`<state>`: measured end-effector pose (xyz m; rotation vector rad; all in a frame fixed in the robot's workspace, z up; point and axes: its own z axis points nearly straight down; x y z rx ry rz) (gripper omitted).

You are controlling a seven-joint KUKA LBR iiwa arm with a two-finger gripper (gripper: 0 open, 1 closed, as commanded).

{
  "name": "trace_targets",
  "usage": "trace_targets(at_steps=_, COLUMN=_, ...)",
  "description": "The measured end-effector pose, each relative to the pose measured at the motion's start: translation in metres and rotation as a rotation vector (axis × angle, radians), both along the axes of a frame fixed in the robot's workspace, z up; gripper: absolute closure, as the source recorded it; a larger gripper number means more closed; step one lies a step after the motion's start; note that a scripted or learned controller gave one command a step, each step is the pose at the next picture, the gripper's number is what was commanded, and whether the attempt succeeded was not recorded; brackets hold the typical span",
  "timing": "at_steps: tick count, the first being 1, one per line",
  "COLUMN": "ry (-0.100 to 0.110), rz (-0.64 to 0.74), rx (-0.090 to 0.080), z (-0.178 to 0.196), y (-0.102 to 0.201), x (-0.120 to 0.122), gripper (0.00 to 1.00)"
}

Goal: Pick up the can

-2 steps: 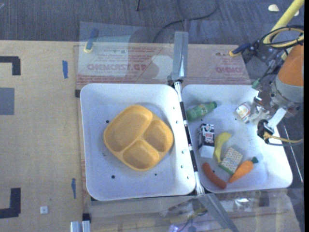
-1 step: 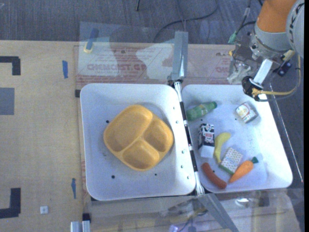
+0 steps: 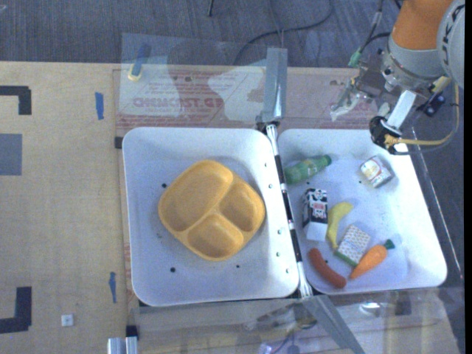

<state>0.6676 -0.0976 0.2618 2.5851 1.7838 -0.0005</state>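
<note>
The can (image 3: 376,171) is small and silvery with a white and yellow label. It lies on its side in the right bin (image 3: 431,223), near the bin's back right corner. My gripper (image 3: 349,102) hangs over the bench behind the right bin's back rim, up and to the left of the can and well apart from it. The grey arm with its orange band (image 3: 422,22) comes in from the top right corner.
The right bin also holds a green bottle (image 3: 307,167), a small cow-print carton (image 3: 316,206), a banana (image 3: 337,222), a patterned box (image 3: 354,243), a carrot (image 3: 370,260) and a sausage (image 3: 327,268). A yellow divided tray (image 3: 212,209) lies in the left bin (image 3: 144,198).
</note>
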Motion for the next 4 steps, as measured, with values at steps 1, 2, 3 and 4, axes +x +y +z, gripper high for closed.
trace_targets(at_steps=1, ry=0.004, rz=-0.241, rx=0.002, z=-0.061, y=-0.014, x=-0.045, gripper=0.00)
trace_targets(at_steps=2, ry=0.000, rz=-0.311, rx=0.000, z=0.010, y=-0.045, x=-0.004, gripper=0.00)
trace_targets(at_steps=3, ry=0.002, rz=-0.332, rx=0.001, z=-0.071, y=-0.115, x=-0.040, gripper=0.00)
trace_targets(at_steps=4, ry=0.000, rz=-0.415, rx=0.014, z=-0.167, y=-0.109, x=-0.067, gripper=0.00)
